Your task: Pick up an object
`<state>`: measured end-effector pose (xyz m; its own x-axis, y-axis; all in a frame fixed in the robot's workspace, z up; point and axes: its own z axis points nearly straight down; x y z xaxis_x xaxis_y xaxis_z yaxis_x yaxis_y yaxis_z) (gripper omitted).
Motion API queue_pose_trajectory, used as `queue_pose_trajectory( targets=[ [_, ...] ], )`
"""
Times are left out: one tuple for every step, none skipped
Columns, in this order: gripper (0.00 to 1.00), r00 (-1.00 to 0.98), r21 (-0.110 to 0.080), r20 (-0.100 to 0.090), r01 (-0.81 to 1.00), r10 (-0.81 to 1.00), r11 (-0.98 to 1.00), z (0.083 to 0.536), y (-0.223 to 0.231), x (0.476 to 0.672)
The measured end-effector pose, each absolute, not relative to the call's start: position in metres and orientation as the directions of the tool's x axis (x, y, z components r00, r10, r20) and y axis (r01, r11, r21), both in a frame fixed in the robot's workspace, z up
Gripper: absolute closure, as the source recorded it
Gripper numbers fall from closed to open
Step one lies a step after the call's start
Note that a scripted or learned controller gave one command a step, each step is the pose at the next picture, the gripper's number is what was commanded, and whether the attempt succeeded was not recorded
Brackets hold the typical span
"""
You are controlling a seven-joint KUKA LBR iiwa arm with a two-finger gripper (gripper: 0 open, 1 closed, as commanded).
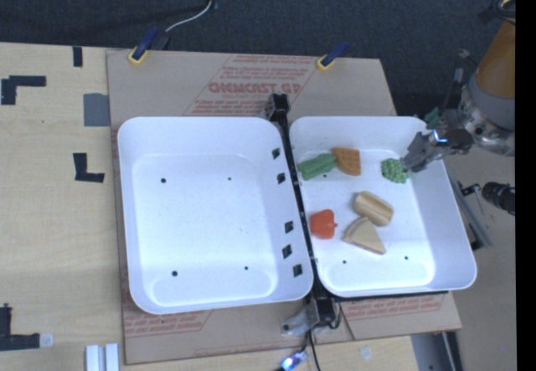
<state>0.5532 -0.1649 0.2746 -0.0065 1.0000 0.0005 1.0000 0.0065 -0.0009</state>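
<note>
Tool (412, 162) beside bumpy green toy (393, 170), right bin (435, 269)

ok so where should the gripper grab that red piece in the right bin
The red piece looks small and blocky, with bare floor all around. Come straight down from above and close across its narrower width, left to right; the tan wedge sits apart on its right.

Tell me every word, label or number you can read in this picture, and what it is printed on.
"CHEMCRAFT GR...": my best reading of the red print on the cardboard sheet behind the bins; it is blurred and partly hidden, so the letters are uncertain.
Red print on the cardboard's front edge, bottom left: too blurred to read.
Black marks on the wooden bench: shapes, not letters.
</note>
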Motion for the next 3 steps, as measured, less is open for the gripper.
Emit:
queue_pose_trajectory(
  targets=[
    [1.0, 0.005, -0.005, 0.0, 1.0, 1.0, -0.005, 0.24, -0.227, 0.493],
    [1.0, -0.006, 0.004, -0.001, 1.0, 1.0, 0.006, 0.299, -0.17, 0.535],
    [1.0, 0.005, -0.007, -0.001, 1.0, 1.0, -0.005, 0.235, -0.227, 0.508]
  ],
)
